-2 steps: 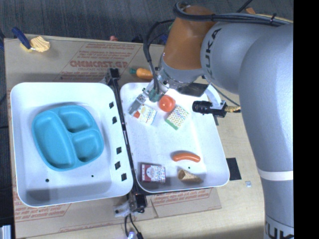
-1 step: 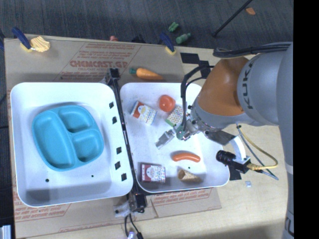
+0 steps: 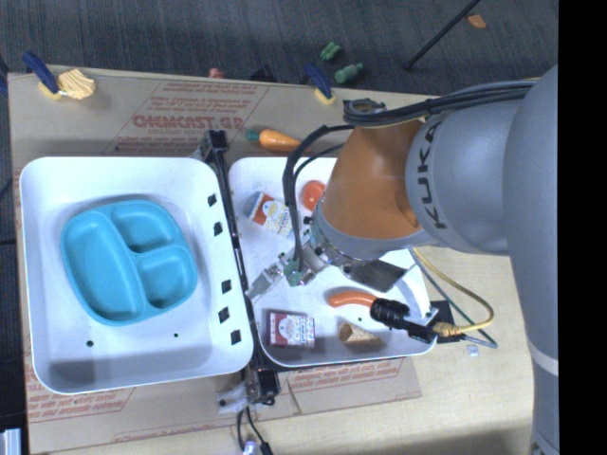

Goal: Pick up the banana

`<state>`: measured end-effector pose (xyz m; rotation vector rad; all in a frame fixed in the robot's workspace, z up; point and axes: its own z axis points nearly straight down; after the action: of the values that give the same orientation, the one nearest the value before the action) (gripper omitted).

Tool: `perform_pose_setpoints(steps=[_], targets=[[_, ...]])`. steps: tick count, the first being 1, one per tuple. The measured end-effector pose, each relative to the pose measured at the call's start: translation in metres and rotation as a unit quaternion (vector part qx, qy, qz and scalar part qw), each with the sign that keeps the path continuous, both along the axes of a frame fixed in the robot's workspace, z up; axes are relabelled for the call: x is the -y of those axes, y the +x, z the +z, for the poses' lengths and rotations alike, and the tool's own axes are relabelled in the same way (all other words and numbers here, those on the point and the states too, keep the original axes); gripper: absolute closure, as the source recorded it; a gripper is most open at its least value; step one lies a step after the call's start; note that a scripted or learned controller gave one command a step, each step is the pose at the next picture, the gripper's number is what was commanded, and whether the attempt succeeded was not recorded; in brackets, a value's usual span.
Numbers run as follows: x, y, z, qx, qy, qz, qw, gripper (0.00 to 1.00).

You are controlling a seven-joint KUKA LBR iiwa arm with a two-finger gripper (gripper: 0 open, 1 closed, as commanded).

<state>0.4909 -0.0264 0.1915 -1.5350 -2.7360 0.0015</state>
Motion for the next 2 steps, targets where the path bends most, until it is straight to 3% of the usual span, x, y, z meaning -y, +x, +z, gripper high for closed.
perform_pose_setpoints(steps=[1, 2], targets=[[-0.051, 0.04, 0.034, 0.001, -0.0011, -0.08, 0.9968, 0.0], [-0.005, 0.098, 0.032, 0.002, -0.0012, 0.116, 0.9932, 0.0]])
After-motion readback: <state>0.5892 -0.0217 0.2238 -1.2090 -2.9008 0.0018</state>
